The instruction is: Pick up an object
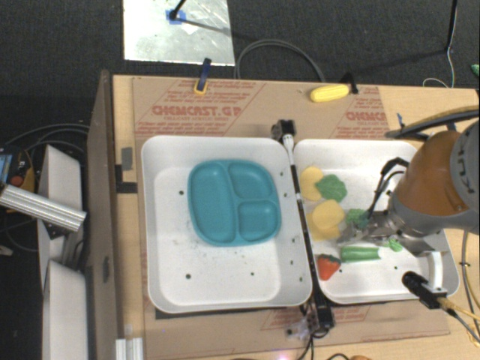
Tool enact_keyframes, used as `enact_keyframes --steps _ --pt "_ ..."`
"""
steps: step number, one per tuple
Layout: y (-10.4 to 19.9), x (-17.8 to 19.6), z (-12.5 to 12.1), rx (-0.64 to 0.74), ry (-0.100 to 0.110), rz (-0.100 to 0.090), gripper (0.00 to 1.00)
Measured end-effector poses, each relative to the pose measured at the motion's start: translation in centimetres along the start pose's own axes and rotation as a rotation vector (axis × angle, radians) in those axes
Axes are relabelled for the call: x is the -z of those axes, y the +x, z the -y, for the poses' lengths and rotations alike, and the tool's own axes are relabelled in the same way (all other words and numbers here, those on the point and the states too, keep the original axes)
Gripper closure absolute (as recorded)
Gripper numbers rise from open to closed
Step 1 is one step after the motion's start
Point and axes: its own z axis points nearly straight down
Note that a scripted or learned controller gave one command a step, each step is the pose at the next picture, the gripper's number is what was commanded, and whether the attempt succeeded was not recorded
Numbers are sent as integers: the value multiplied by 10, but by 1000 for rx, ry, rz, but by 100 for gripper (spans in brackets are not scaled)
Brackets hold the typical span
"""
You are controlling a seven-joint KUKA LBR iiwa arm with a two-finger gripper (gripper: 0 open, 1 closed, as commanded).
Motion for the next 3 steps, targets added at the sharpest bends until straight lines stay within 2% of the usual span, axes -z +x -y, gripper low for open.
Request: enact_keyframes --steps 1,2,3 --pt "-4 2 19 -1 -3 2 0" --pt "-18 4 -48 5 -12 5 0" --pt "-18 14 -46 3 -9 3 100"
